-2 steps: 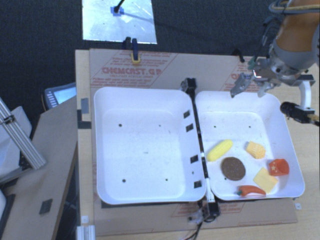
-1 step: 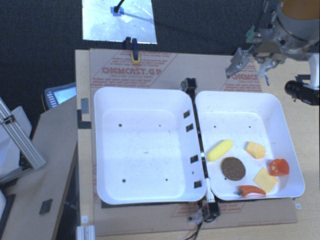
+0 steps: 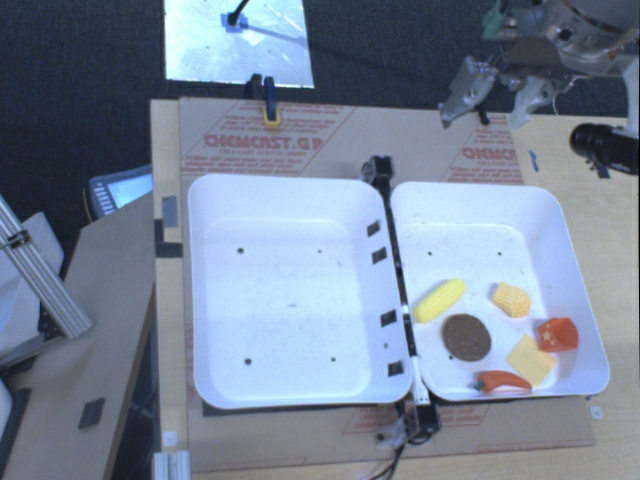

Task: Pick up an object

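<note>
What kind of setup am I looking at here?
Likely a robot grasping test bench in a lab: two shallow white plastic bins side by side on a wooden bench, small toy food pieces like a yellow corn cob, and the grey end effector above.

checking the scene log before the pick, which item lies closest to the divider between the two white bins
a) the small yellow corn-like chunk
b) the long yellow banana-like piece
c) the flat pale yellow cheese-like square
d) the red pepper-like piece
b: the long yellow banana-like piece lies in the right white bin just beside the divider, nearer to it than the other toy foods, which sit further toward that bin's right side.
</note>
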Motion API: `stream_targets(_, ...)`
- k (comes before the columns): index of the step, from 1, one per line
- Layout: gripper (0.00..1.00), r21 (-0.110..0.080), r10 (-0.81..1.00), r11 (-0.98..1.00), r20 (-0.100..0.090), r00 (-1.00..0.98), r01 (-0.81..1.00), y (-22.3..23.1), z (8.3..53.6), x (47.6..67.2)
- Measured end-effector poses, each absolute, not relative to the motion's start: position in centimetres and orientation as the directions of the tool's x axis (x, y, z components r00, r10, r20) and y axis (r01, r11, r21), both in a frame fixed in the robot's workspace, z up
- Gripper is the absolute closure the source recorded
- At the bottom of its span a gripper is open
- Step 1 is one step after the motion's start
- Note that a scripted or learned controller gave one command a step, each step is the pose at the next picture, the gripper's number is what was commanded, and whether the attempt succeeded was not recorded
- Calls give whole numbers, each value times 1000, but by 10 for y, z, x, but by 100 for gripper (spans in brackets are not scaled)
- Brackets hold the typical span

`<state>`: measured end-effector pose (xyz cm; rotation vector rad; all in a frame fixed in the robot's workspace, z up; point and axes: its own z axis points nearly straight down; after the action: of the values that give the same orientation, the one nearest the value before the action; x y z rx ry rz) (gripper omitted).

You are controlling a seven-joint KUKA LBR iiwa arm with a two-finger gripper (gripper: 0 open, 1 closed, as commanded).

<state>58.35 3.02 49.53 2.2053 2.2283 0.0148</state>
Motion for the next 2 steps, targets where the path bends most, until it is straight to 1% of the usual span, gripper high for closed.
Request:
stream_targets(1, 0, 8, 1000, 12, 3, -12, 1000, 106, 528, 599)
stream_targets(2, 0, -3, 1000, 7, 0, -7, 1000, 139, 461, 640)
